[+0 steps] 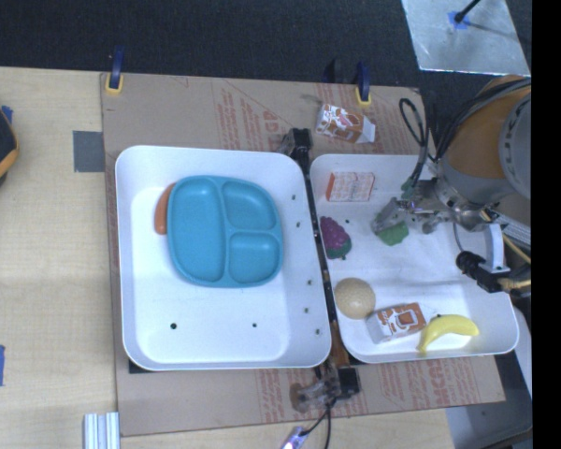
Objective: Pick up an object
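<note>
I see the banana [448, 331] against the right bin's [494, 348] near rim. My tool [395, 221] sits over a green object [392, 234] mid-bin; I cannot tell its grip. Bare floor lies between.

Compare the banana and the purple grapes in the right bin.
The banana is yellow, long and curved; the purple grapes form a dark, lumpy, rounded bunch. The banana lies at the near edge of the right bin, touching a small carton; the grapes lie by the bin's left wall, apart from other items. Both are small toy fruits resting flat and ungrasped.
</note>
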Controlling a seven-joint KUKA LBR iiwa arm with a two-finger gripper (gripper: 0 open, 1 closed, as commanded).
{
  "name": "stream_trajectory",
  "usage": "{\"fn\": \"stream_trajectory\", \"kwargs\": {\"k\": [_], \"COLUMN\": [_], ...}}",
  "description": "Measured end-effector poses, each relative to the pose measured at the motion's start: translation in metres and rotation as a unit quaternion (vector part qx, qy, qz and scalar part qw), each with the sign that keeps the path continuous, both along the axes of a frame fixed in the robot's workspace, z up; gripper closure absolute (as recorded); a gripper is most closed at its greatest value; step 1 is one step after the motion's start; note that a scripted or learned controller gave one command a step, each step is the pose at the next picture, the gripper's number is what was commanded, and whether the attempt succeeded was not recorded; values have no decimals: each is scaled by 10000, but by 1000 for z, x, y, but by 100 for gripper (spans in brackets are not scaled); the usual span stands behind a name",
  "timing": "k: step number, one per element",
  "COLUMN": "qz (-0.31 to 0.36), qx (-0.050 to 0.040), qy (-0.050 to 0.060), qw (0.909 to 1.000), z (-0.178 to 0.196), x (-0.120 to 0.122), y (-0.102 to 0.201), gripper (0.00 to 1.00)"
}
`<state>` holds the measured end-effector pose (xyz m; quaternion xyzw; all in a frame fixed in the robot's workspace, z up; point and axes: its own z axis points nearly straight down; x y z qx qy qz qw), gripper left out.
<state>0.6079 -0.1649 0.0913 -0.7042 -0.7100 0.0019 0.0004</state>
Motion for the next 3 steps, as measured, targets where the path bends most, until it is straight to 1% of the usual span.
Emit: {"fn": "stream_trajectory", "kwargs": {"k": [1, 2, 3], "qz": [12, -18, -23], "qx": [-6, 8, 6], "qy": [-7, 3, 3], "qw": [10000, 10000, 10000], "z": [11, 40, 62], "x": [1, -24, -76], "y": [-1, -2, -28], "gripper": [100, 100, 100]}}
